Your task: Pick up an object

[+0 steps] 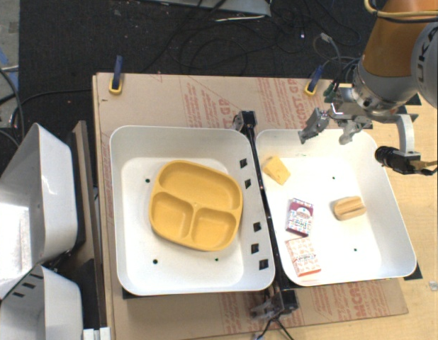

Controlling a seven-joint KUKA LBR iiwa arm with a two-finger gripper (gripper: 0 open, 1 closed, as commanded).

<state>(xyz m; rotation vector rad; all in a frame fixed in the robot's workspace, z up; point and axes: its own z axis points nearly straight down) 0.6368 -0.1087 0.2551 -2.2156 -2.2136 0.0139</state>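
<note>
The gripper [331,127] is hanging over the far edge of the right bin [389,261], its fingers spread apart and gripping nothing. In that bin a yellow wedge [276,170] is lying far left, a tan block [348,207] to the right, and two small packets [300,217] [303,256] near the left wall. A yellow tray [196,205] is sitting in the left bin [130,261].

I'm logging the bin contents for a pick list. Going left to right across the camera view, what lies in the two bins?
Yellow divided tray in the left bin → yellow wedge block → purple-and-white packet → tan block, the last three in the right bin.
</note>
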